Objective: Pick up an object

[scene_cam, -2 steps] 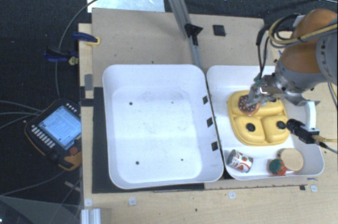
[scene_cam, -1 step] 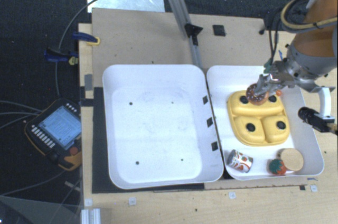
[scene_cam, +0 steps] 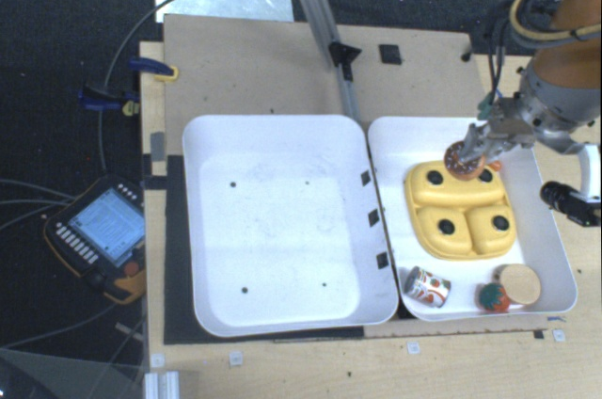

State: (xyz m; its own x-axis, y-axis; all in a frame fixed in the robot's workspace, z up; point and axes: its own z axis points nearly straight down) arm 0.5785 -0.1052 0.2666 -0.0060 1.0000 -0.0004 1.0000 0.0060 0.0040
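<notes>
A: Two bins on the bench; every object sits in the right bin (scene_cam: 555, 242). Yellow moulded tray (scene_cam: 461, 209) mid-bin, small can (scene_cam: 428, 286) and wooden disc (scene_cam: 519, 282) along the near edge, green-and-orange piece (scene_cam: 491, 296) touching the disc.

B: Gripper?

A: Gripper (scene_cam: 467, 154) at the tray's far edge, over a small brownish round thing (scene_cam: 461, 162). Open or clenched: cannot tell; nothing visibly held.

B: Risks?

A: Likely a slip. That round thing touches the tray, so closing could catch the tray rim instead, or nudge it away.
</notes>
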